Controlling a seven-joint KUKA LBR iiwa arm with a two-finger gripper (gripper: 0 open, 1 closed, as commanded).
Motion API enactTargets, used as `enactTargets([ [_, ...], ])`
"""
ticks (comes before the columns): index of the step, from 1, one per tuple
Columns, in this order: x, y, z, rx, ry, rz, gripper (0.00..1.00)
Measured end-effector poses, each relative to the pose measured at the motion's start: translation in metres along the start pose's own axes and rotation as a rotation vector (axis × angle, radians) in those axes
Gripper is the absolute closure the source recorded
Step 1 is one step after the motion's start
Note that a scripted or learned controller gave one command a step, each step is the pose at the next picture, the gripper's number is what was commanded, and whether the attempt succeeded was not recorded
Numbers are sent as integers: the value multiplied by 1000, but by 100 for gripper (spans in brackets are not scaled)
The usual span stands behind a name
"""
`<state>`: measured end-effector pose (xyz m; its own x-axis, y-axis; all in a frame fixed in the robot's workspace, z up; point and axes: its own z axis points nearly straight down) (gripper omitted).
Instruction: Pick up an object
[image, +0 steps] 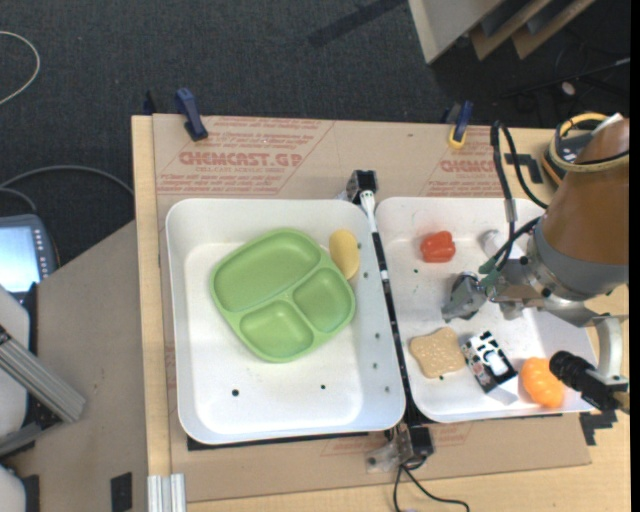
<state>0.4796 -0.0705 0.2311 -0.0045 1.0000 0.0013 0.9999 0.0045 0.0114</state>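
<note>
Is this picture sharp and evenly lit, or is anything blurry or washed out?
In the camera view the light is even and soft: the green plate and the bread slice cast only faint shadows; the white bins look bright but keep their edges; the big orange part of the arm, nearest the lens, is soft and out of focus, and the gripper is slightly blurred.

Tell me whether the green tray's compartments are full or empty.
Empty: all three compartments of the tray show bare green; the yellow item lies beside it.
</note>
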Motion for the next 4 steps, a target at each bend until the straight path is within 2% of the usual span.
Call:
enactTargets([
  [1, -37, 5, 123, -16, -11, 4, 0],
  [2, -31, 44, 145, -2, -7, 3, 0],
  [3, -30, 40, 136, 7, -4, 5, 100],
  [4, 28, 26, -15, -5, 1, -3, 100],
])
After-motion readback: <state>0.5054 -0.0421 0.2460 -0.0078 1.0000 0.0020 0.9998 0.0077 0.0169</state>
